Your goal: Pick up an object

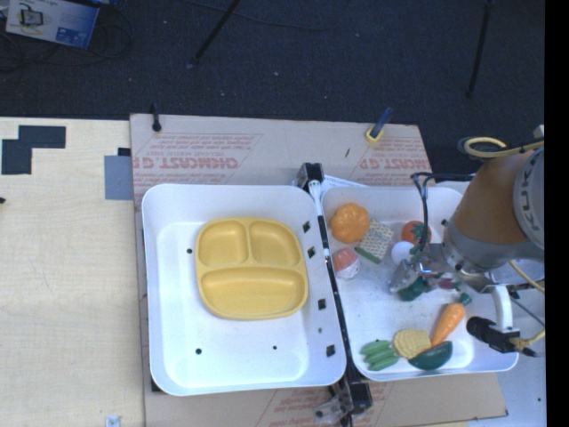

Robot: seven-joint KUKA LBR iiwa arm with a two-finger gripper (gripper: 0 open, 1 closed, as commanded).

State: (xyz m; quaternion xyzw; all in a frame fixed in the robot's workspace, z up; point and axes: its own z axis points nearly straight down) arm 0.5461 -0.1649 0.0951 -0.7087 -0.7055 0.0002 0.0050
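Gripper (411,280) down inside right bin (373,314), beside carrot (448,323).
Fingers' spread impossible to tell; dark green object (410,292) right beneath.

KUKA arm (498,212) reaching in from the right, wrist angled down, gripper (411,280) held low

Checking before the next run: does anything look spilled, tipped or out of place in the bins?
Nothing stands out. The yellow divided plastic tray lies flat in the left white bin; the toy foods sit loose inside the right white bin.
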